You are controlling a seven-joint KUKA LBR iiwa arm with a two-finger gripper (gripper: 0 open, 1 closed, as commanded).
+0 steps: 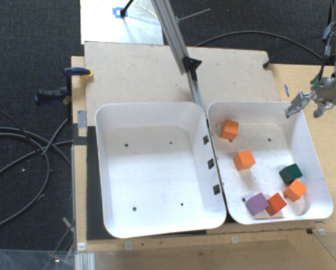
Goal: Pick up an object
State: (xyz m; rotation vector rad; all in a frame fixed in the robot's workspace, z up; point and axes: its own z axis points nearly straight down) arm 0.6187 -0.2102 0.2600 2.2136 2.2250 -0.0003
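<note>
A: So, which block should it grab? The orange block sits by itself near the middle of the right bin. Nothing touches it.

B: That one looks easiest to me. The other orange block is up near the far left corner of that bin, close to the wall. The green block, the purple block, a red block and one more orange block crowd together near the front right corner.

A: Where is the gripper now?

B: Up over the far right corner of the bin, with its two fingers spread apart and nothing between them.

A: Then I think it should go over the lone block, come straight down with a finger on each flat side, and squeeze.

B: Yes, and stay away from the bin wall. The left bin does not matter here.
</note>
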